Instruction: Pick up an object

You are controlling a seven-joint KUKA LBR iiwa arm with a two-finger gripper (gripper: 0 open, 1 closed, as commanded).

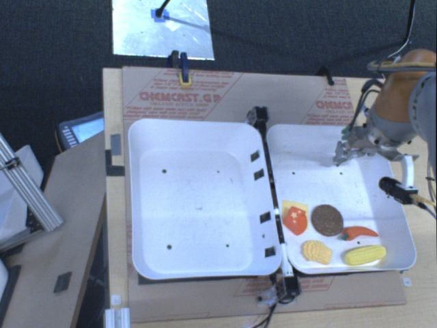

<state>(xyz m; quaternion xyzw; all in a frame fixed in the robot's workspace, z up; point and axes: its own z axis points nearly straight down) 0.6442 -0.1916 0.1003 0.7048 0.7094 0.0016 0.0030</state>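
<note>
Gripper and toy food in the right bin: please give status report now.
Gripper over the right bin's far part, holding nothing seen. Toy food untouched at near edge: pizza slice, brown disc, corn cob. Nothing between.

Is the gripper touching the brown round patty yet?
Apart. The camera view shows bare white bin floor between the gripper and the brown patty.

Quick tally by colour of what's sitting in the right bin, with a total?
Yellow: 2, corn cob, ridged yellow piece
Red and yellow: 1, pizza slice
Brown: 1, round patty
Red-orange: 1, chili pepper
Total: 5
</note>
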